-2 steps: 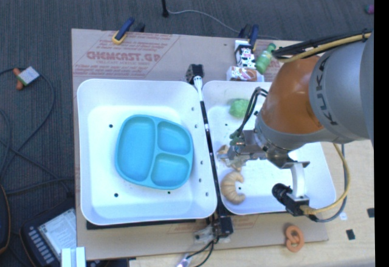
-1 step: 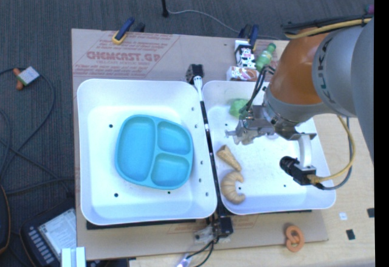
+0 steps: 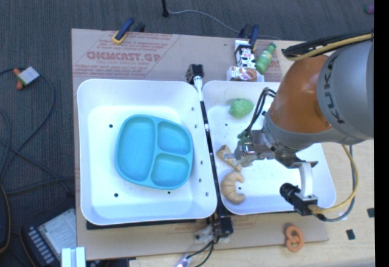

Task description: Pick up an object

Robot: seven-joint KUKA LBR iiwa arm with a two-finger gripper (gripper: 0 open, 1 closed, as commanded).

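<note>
1. Low in the right bin (image 3: 328, 199), end effector (image 3: 246, 151) just above a tan piece (image 3: 227, 155); likely poised to grab it.
2. Croissant (image 3: 233, 187) below that piece, green lump (image 3: 241, 107) above it, blue tray (image 3: 154, 151) in the left bin (image 3: 85, 138).
3. Opening: cannot tell; nothing seen gripped.
</note>
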